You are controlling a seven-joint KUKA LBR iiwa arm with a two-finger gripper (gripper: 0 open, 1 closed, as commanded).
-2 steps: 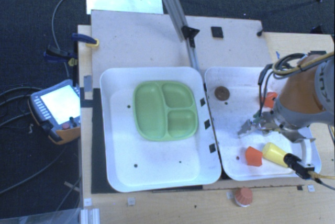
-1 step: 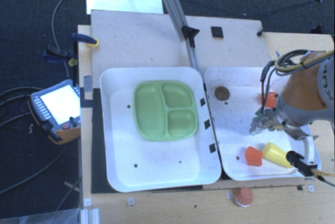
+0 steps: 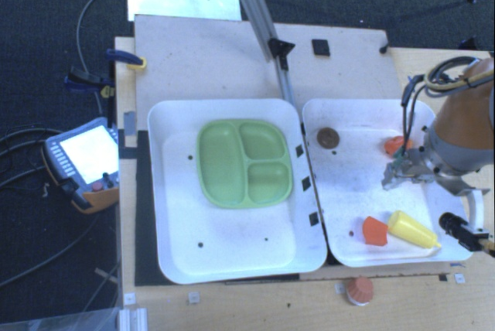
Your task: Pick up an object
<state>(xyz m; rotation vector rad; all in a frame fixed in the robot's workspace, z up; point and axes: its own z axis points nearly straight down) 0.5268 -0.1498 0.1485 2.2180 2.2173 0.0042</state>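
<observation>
The right bin (image 3: 348, 182) holds several small things. A brown round piece (image 3: 328, 138) lies near its back left corner. A small orange-red object (image 3: 394, 144) sits toward the back right, partly hidden by the arm's cables. At the front lie a red-orange block (image 3: 375, 231) and, touching its right side, a yellow cone-shaped piece (image 3: 412, 230). My gripper (image 3: 396, 173) hangs low over the right side of this bin, just in front of the orange-red object and behind the yellow piece. Nothing shows in its grasp.
The left bin (image 3: 178, 244) carries a green divided plate (image 3: 244, 163). A slanted metal pole (image 3: 259, 8) rises behind the divider between the bins. An orange round item (image 3: 358, 289) lies on the bench in front of the right bin. A teach pendant (image 3: 85, 163) lies far left.
</observation>
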